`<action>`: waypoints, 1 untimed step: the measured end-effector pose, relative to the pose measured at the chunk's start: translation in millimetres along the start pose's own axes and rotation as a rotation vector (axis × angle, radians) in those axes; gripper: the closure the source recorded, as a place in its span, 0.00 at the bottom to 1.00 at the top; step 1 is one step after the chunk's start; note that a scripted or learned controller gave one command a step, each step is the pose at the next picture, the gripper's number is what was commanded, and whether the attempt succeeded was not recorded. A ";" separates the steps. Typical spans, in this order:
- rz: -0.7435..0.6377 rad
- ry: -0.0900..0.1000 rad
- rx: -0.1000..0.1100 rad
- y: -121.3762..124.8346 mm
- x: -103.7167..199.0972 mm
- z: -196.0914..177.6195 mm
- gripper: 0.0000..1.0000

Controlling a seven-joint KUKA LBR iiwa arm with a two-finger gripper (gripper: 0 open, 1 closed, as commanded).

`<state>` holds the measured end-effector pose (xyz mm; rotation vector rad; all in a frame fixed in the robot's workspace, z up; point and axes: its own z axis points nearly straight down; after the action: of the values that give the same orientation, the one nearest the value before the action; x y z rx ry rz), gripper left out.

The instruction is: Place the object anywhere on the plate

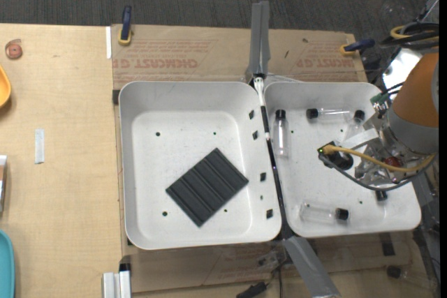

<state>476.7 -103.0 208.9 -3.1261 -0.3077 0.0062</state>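
1. My gripper (374, 171) hangs low over the right half of the right bin (412, 216), at the frame's middle right. I cannot tell whether it is apart or together.
2. My arm (426, 91) enters from the right edge. It is smooth and rounded, grey metal with an orange band.
3. The plate (207, 186) is a flat, matte, dark grey rectangle with long parallel ridges. It lies turned on a diagonal on the floor of the left bin (129, 150), just left of the frame's centre.
4. Three clear tubes with black caps lie in the right bin, well apart from the plate.
   - The tube by the divider (281, 136) points up and down the frame, cap uppermost.
   - The upper tube (330, 112) lies crosswise near the bin's top wall, cap at its left end.
   - The lower tube (318, 213) lies crosswise near the bottom wall, cap at its right end — below and to the left of my gripper.
5. Both bins are shallow, glossy white and round-cornered, and their rims meet at the middle.
6. Brown cardboard (188, 56) with red lettering lies under the bins, with pale wood bench (56, 185) to the left.
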 end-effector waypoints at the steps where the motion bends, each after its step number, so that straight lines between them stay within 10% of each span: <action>1: -0.007 -0.002 -0.001 -59.5 69.5 -16.1 1.00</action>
<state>533.3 -31.0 224.8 -3.1258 -0.3193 0.0091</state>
